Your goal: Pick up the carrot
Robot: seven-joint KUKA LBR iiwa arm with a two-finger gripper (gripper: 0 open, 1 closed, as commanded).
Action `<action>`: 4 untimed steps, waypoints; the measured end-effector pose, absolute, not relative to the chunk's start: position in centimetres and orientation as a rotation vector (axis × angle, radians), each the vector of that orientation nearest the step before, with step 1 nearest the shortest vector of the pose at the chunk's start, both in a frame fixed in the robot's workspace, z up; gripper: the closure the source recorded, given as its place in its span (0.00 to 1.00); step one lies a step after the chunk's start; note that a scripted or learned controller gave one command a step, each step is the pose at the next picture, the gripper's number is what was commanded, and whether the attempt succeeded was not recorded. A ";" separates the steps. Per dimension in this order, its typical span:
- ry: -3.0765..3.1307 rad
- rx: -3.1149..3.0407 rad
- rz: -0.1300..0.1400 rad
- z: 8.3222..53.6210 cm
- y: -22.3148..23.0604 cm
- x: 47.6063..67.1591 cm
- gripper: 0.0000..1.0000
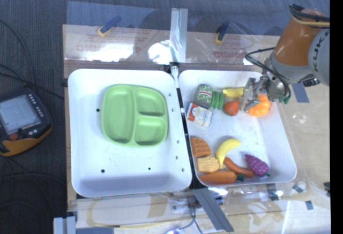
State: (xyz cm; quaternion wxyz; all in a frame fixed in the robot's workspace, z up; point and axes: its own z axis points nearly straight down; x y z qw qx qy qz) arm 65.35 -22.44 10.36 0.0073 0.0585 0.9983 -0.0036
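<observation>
green divided plate (134,115), banana (227,148), purple eggplant (256,164)

The end effector (256,93) hung low over the right bin's (278,136) far corner, beside an orange pepper (260,107). The carrot (217,177) lay at the near edge. A green tray (134,115) sat in the left bin (86,163).

1. The arm (308,51), at the frame's upper right, wears a broad orange band above a rounded grey wrist section.
2. A thin black cable loops along the wrist's left side.
3. The hand (256,95) is a small cluster of grey and silver metal parts.
4. A bluish-grey patch shows beside the wrist.
</observation>
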 end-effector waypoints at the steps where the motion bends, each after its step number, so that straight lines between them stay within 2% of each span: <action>1: 3.124 0.162 -0.002 18.0 -16.3 65.8 1.00; 2: 3.055 -0.708 -0.005 23.8 -22.5 59.1 1.00; 3: 3.056 -0.712 -0.001 23.7 -22.3 59.1 0.00; 4: 3.038 -0.763 -0.006 9.8 -22.3 57.3 0.00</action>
